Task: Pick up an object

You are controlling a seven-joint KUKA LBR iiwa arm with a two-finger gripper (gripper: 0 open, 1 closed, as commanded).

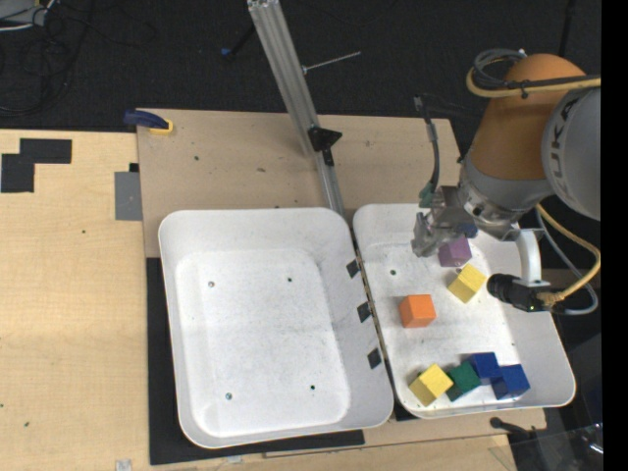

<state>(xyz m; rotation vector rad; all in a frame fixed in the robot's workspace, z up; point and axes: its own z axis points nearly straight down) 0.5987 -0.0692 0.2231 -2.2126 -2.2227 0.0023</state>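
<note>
A: Item one, the gripper?
B: Low over the right bin, upper part. Whether it is released or clenched, I cannot tell.
A: Nearest object?
B: Purple block, just beside the gripper on its right; not seen between its fingers.
A: Other stock in that bin?
B: Yellow block, orange block mid-bin; a second yellow block, green block, two blue blocks clustered at the near edge.
A: Left bin?
B: White, alongside.

The gripper partly hides the purple block. The arm is cut off at the right edge and covers the right bin's far corner.
</note>
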